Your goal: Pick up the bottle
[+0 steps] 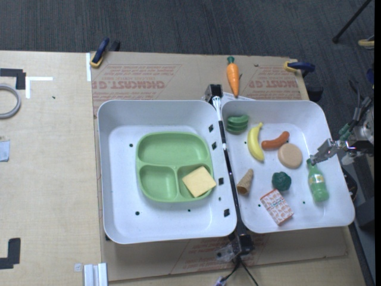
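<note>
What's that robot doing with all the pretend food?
It is going after the green bottle, which lies near the right side of the right bin. Its end effector is just above the bottle's cap, but nothing shows it holding the bottle. The banana, sausage, broccoli and ice cream cone lie nearby. The left bin holds a green tray with a yellow block.
</note>
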Motion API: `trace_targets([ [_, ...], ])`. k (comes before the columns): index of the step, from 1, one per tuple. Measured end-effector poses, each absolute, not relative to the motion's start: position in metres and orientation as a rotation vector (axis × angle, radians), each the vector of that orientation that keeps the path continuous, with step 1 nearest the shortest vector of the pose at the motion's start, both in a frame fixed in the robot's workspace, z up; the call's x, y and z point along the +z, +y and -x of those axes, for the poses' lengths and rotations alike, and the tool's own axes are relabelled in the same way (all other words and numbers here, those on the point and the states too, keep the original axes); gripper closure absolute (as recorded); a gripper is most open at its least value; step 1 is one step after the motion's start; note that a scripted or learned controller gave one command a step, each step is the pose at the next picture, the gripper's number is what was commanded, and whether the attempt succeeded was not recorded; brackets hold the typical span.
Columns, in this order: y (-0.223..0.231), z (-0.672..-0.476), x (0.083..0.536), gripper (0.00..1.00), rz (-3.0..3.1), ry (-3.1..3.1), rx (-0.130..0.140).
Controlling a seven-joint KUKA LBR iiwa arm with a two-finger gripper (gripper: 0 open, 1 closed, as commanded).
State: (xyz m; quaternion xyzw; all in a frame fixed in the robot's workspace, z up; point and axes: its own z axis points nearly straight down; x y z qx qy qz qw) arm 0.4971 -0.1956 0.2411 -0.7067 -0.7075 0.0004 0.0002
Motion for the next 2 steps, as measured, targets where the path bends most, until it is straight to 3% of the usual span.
trace_targets([
  [1, -0.2108, -0.5350, 0.0923, 0.00, 2.327, -2.104, -0.008],
  [2, -0.2135, -0.5344, 0.1019, 1.00, 2.334, -2.101, -0.003],
])
